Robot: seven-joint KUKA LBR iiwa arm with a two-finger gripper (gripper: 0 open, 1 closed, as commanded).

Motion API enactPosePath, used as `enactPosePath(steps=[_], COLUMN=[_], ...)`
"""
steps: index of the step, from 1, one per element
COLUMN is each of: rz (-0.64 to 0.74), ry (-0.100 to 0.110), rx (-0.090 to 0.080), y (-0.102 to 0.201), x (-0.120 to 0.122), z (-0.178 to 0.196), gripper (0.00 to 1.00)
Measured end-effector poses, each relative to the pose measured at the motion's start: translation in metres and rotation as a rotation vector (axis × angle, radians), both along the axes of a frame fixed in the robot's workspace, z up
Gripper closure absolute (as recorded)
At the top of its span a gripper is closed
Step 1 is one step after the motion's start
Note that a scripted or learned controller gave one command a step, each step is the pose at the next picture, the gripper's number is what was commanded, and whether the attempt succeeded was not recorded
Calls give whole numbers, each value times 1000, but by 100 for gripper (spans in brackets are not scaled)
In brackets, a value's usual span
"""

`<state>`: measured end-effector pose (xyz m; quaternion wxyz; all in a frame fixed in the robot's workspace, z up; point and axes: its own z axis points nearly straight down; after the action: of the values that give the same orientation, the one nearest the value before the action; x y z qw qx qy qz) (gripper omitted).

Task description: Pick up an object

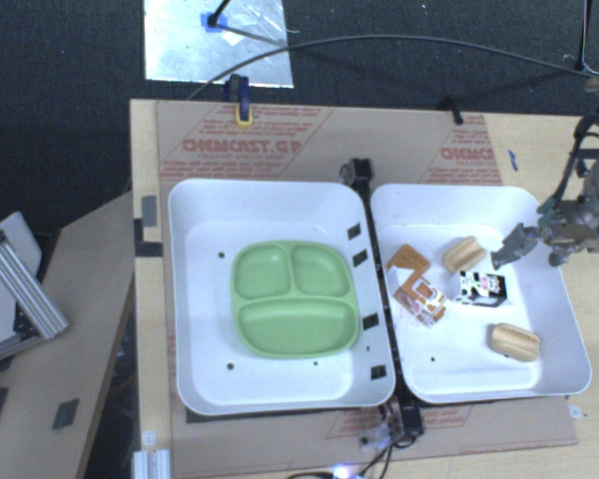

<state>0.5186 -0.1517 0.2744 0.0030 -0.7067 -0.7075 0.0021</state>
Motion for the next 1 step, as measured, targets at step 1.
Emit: enactPosePath(steps=[1], rz=[3], ry=[-9], rx=[-2], y=[0], x=[2], z=[5], gripper=[0])
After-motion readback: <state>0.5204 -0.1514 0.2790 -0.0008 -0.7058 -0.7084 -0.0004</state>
